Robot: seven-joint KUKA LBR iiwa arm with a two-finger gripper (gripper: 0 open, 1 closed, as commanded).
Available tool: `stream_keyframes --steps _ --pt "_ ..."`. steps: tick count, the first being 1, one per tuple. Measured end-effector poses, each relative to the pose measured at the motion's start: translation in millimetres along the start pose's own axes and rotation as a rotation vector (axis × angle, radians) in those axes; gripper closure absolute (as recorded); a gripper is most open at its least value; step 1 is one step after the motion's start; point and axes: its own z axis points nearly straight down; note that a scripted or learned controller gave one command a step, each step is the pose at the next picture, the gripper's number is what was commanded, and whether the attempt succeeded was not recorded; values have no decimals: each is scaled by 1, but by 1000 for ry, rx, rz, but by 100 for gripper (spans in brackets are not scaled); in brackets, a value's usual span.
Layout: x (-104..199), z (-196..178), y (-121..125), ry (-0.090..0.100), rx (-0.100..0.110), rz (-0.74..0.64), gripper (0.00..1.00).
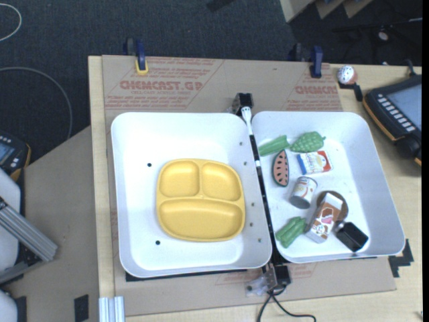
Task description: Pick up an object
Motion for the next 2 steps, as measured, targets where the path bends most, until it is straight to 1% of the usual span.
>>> stream_keyframes --steps 1,2 --pt "2 17 -6 22 32 5 100" --pt "2 5 -5 18 25 4 100"
